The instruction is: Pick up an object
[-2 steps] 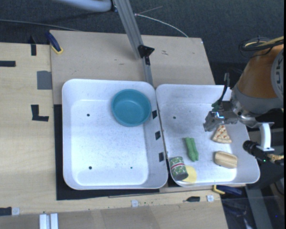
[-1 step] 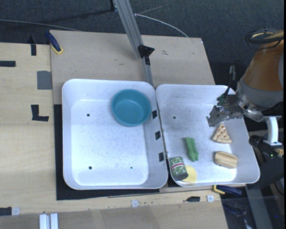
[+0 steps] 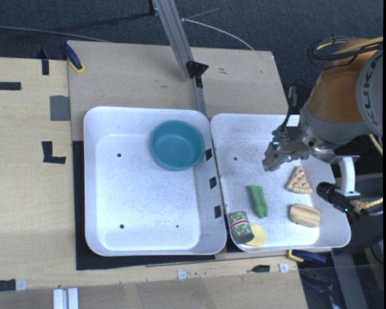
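Hovering over the speckled right bin (image 3: 244,137), my gripper (image 3: 275,161), its state untellable, overlooks one green block (image 3: 258,200), one pizza wedge (image 3: 299,181), one bread roll (image 3: 304,215), one can (image 3: 240,226).

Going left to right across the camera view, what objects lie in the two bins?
Blue bowl in the left bin → small can → green piece → pizza slice and bread roll, level with each other, in the right bin.

The arm (image 3: 347,89) runs off the right edge. A small can (image 3: 240,226) partly covers a yellow piece (image 3: 257,236); its label is unreadable.
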Available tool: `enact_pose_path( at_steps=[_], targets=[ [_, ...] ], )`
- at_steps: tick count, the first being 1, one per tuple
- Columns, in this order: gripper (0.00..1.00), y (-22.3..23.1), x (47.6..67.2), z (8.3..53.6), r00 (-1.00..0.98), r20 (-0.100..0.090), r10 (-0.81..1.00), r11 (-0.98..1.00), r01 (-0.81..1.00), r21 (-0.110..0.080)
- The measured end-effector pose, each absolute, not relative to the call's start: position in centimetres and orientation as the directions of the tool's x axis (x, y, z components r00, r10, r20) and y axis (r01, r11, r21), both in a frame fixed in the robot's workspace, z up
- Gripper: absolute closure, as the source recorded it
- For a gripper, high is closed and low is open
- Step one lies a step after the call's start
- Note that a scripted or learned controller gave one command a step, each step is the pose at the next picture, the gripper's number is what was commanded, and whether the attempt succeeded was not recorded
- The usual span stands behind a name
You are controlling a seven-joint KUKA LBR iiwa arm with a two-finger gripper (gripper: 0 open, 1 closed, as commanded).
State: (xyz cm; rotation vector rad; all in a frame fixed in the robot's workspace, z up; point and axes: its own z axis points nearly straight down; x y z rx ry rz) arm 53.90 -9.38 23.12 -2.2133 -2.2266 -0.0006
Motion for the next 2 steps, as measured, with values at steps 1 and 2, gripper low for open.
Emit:
enact_pose_path(
  at_steps=[1, 2],
  targets=[
    [1.0, -3.7, 54.6, 24.0, -0.008, 0.002, 1.0, 0.008, 1.0, -0.001],
    [1.0, 1.8, 55.0, 22.6, -0.006, 0.0, 1.0, 0.006, 1.0, -0.004]
  ],
)
